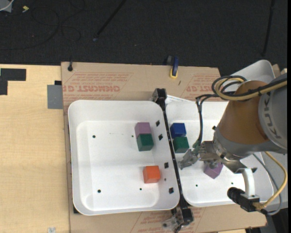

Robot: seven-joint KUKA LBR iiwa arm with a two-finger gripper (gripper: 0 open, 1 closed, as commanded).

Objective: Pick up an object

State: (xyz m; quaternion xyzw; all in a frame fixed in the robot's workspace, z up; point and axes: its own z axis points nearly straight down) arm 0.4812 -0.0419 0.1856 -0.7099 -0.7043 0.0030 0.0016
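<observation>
Two white bins are sitting side by side on the worktop. In the left bin [82, 130], a lilac block [142, 128] is touching a green block [145, 141] near the right wall, and an orange block [152, 174] is lying nearer the front right corner. In the right bin [203, 198], a blue block [178, 129] is touching a green cube [181, 143] by the left wall. The arm [247, 123] is reaching over this bin, its gripper [191, 158] hanging beside a purple block [213, 170].

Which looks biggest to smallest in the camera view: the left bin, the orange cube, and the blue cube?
1. left bin
2. orange cube
3. blue cube, only slightly smaller; it sits farther from the camera, so these two may truly match.
</observation>
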